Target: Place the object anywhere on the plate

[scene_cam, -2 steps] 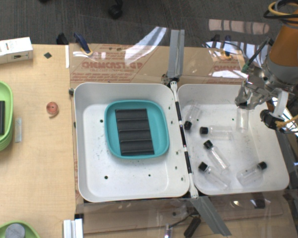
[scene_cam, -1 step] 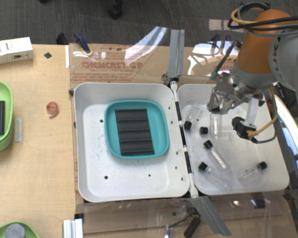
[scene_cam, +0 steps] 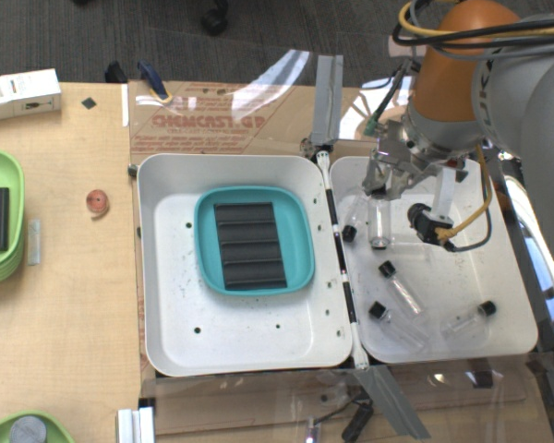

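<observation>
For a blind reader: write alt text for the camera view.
A grey arm's hand hangs over the right bin, among clear tubes with black caps. In the left bin sits a teal plate bearing a black ridged block.

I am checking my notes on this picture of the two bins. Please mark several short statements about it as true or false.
1. The teal plate lies in the left bin. True.
2. A dark ribbed object lies on the teal plate. True.
3. The claw is above the left bin. False: it is over the right bin.
4. The right bin holds several clear tubes with black caps. True.
5. The arm has a blue band above the wrist. False: the band is orange.
6. The two bins stand far apart. False: they sit side by side, edges nearly meeting.
</observation>
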Tool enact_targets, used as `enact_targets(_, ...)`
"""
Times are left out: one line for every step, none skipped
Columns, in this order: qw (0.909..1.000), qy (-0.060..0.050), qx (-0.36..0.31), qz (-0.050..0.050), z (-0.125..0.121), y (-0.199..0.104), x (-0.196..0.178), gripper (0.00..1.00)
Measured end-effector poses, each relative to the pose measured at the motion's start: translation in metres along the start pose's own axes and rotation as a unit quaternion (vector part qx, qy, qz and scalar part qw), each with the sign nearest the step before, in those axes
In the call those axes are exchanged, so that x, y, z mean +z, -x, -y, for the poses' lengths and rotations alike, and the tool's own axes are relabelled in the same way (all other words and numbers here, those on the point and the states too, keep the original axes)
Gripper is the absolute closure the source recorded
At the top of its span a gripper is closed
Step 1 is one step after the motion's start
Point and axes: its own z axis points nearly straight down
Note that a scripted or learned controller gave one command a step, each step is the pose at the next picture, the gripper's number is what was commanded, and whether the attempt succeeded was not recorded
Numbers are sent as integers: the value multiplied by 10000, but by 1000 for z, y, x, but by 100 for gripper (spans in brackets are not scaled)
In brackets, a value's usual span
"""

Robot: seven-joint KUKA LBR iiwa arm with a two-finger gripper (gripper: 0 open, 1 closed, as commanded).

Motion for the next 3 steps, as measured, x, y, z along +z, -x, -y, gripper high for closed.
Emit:
enact_targets(9996, 3, -286, 6, -37, -28, 8, 100)
enact_targets(9968, 9, -798, 4, -26, -69, -19, 100)
enact_targets(9912, -9, -1325, 5, -12, -120, 14, 100)
